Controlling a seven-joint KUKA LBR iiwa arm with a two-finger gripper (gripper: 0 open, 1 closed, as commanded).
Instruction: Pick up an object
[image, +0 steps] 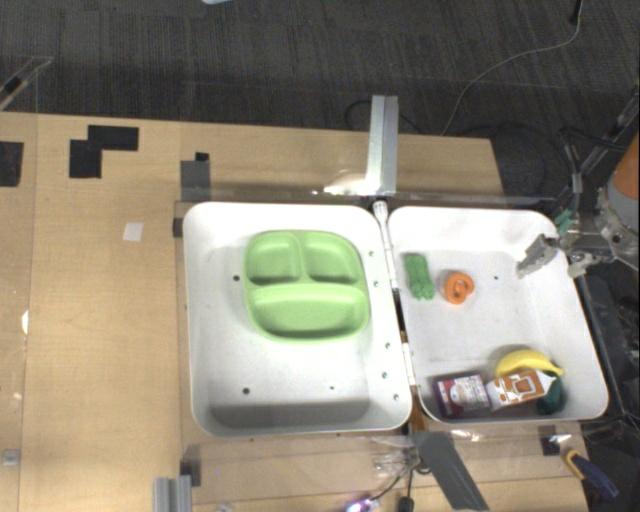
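In the right bin (500, 215) lie a small green block (418, 276), an orange ring-shaped toy (458, 288), a yellow banana (527, 362), a dark juice carton (490, 390) and a dark green item (553, 398) at the front right corner. My gripper (556, 260) hangs over the bin's right side, well right of the orange toy and behind the banana. Its two grey fingers (533, 257) stand apart, open, with nothing between them.
The left bin (210, 300) holds a light green divided plate (303, 283). A metal post (384, 150) rises behind the seam between the bins. The arm comes in at the right edge above the right bin's rim.
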